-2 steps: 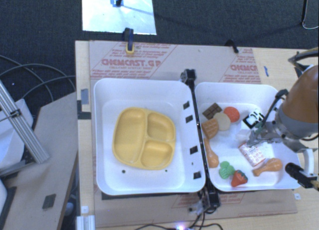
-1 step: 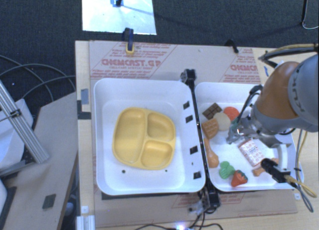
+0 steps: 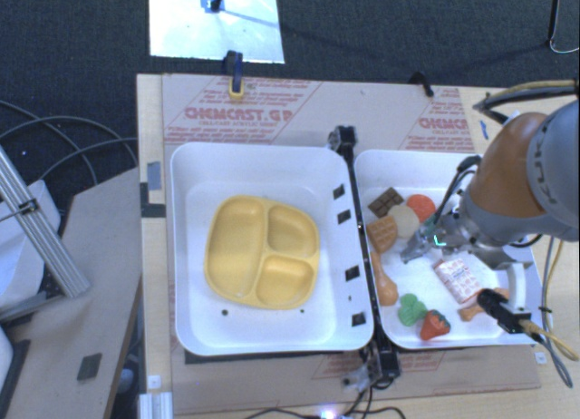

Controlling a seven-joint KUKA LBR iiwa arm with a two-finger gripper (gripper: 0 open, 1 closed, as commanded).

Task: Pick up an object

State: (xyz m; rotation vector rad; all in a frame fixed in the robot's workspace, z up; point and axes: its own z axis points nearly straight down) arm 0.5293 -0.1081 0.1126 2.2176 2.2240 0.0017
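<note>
Camera view showed the grey arm with its orange band [image 3: 512, 168] bent down over the right white bin [image 3: 390, 165]. Its gripper [image 3: 419, 249] hung low near the bin's middle, just beside a cream round toy [image 3: 404, 220] and a tan bread-like piece [image 3: 381, 233]; I could not tell its state. The yellow three-compartment plastic tray [image 3: 261, 252] lay in the left white bin [image 3: 195, 172].

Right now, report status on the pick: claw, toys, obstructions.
Claw low in right bin, over the toy food, nothing seen held. Packet and cracker close beside it. Yellow tray sits in left bin.
</note>
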